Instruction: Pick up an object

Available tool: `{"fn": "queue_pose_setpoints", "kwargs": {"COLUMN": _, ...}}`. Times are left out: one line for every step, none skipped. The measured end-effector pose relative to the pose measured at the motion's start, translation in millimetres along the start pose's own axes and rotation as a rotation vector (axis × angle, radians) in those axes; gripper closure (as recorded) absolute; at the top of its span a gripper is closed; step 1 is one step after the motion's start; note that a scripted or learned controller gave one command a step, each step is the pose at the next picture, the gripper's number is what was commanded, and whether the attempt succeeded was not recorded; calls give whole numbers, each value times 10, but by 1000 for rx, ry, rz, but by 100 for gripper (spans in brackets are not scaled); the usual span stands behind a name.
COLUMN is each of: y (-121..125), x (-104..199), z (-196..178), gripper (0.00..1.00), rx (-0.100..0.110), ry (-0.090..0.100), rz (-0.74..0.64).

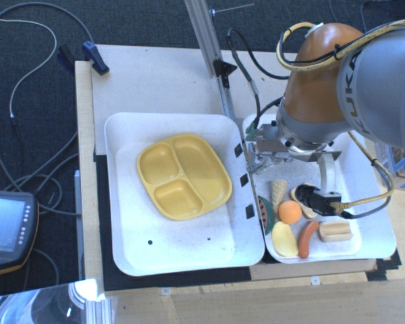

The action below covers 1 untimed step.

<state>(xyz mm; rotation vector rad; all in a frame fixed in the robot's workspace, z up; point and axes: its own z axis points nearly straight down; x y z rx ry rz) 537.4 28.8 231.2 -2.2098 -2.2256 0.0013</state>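
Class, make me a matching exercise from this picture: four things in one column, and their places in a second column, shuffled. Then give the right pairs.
Things:
1. yellow tray
2. orange ball
3. blue clip
4. screen

Places:
A. at the picture's left edge, off the bench
B. in the left bin
C. on the bench's far left corner
D. in the right bin, among the toy foods

Pairs: 1-B, 2-D, 3-C, 4-A

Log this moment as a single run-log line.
arm: over right bin | grasp: unconfirmed | right bin: orange, lemon, carrot | left bin: yellow tray
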Motion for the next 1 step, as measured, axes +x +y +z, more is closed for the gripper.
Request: {"fn": "queue_pose_setpoints", "kwargs": {"y": 134, "x": 421, "z": 17, "gripper": 100, "rx": -6, "ry": -1, "rz": 1}}
